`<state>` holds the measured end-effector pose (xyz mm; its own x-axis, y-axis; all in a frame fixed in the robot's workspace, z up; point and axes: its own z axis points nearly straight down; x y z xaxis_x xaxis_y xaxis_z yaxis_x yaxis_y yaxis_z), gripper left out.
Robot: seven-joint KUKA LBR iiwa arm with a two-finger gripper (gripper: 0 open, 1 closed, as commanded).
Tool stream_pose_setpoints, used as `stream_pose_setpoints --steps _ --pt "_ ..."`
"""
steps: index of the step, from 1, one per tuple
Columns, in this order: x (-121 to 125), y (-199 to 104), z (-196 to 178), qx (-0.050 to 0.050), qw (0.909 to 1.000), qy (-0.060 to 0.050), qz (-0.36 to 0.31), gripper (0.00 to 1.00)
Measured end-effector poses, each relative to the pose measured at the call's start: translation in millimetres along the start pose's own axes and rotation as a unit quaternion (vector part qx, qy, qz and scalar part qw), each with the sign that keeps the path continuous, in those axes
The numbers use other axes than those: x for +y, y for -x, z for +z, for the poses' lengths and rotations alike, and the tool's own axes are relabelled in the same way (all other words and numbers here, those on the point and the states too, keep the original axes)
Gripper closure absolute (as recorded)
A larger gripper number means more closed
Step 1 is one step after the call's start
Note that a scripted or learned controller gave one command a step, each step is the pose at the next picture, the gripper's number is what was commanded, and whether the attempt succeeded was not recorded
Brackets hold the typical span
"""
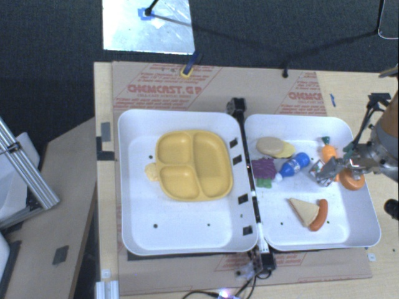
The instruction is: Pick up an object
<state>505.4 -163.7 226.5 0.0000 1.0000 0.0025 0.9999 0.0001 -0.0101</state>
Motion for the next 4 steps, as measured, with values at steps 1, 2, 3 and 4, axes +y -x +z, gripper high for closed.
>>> stream_pose_setpoints --steps 1,2,3,4 --pt "2.6 -0.3 -5.5 -0.001 1.0 0.006 -0.002 0.0" --pt "6.5 -5.5 55.2 -0.001 1.0 0.004 -0.001 0.0" --pt "10.2 -4.8 97.6 -0.001 1.0 0.004 -0.001 0.0" --pt "16.0 -3.8 137.3 -0.004 0.9999 0.013 -0.001 0.0"
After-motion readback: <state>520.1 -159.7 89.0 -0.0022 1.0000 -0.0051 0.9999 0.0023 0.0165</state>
